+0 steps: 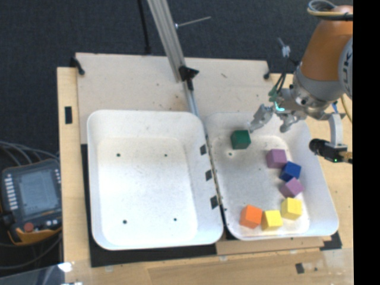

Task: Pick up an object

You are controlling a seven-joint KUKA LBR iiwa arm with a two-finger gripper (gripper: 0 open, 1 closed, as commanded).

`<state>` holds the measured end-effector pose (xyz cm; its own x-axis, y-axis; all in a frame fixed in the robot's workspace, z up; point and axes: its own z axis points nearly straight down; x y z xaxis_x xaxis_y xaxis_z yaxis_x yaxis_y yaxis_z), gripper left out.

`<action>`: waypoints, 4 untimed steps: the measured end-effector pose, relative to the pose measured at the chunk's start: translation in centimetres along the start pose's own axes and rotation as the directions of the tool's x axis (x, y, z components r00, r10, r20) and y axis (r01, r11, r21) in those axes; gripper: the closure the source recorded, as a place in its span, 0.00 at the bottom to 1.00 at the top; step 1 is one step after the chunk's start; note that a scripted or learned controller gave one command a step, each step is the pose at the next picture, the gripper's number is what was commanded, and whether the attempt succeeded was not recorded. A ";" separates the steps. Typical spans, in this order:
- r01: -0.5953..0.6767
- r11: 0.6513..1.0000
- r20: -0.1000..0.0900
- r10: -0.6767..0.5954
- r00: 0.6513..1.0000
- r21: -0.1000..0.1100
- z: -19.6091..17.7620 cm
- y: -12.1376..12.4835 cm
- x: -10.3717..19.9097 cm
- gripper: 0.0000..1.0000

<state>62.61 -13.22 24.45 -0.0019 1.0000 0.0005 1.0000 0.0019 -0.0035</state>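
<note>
Where the right bin (332, 218) curved up at its far wall, the tool (274, 119) hung over the rim with its two grey fingers (259, 119) spread apart and nothing between them. A green cube (240, 139) sat just beside it, a little toward the bin's middle, apart from the fingertips. It was dark green, matte, with sharp edges and flat faces. Six more cubes lay along the right side and near edge of that bin: a purple cube (276, 157), a blue cube (291, 171), a second purple one (293, 187), a yellow cube (291, 208), another yellow one (272, 219) and an orange cube (251, 216). Both bins were shallow white trays with rounded corners, their floors speckled with dark flecks. The left bin (95, 129) lay beside it on the pale wooden table (130, 76). A ribbed metal post (166, 28) slanted over the table's far side.
</note>
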 end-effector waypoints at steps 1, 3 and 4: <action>0.001 1.000 0.001 -0.001 1.000 -0.005 -0.3 0.1 0.0 0.00; -0.004 1.000 0.002 0.004 1.000 -0.001 9.0 -0.3 -0.3 0.00; -0.004 1.000 0.002 0.004 1.000 0.001 14.3 -0.4 -0.4 0.00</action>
<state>62.20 -13.58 10.18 0.0025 1.0000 -0.0012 1.0000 -0.0026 -0.0040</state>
